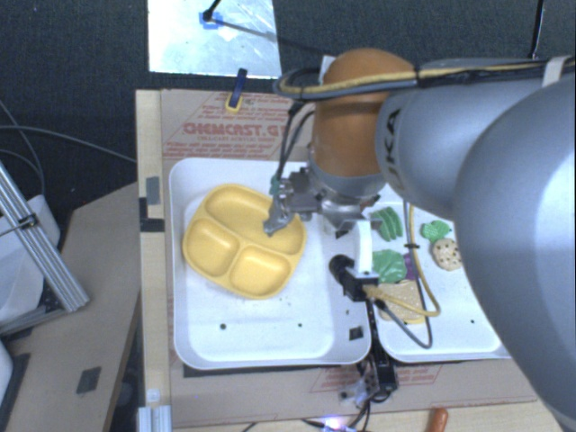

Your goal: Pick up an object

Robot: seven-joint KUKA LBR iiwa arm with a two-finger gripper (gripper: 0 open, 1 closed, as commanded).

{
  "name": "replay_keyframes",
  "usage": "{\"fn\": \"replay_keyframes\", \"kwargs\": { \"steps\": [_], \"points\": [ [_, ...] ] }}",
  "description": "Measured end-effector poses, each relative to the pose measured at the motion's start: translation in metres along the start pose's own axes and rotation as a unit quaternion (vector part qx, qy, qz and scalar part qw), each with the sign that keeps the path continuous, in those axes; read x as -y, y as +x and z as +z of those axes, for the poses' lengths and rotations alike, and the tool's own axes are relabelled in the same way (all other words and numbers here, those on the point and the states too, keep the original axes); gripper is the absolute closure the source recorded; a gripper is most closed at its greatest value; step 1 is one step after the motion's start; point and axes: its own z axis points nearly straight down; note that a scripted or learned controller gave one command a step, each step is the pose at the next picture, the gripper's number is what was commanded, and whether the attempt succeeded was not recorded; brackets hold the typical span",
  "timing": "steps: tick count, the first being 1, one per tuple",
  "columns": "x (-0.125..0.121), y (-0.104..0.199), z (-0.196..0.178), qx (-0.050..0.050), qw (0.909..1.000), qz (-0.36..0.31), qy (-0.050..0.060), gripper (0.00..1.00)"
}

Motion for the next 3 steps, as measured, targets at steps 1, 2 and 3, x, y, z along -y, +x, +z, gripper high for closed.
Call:
{"fn": "replay_keyframes", "kwargs": {
  "steps": [1,2,3],
  "points": [
    [0.035,0.009,-0.153,-0.005,0.9999,-0.004,-0.013,0.0],
    [0.055,-0.008,-0.058,-0.001,1.0,-0.001,-0.001,0.0],
    [0.017,0.026,0.1,-0.005,0.9999,-0.002,-0.013,0.0]
  ]
}}
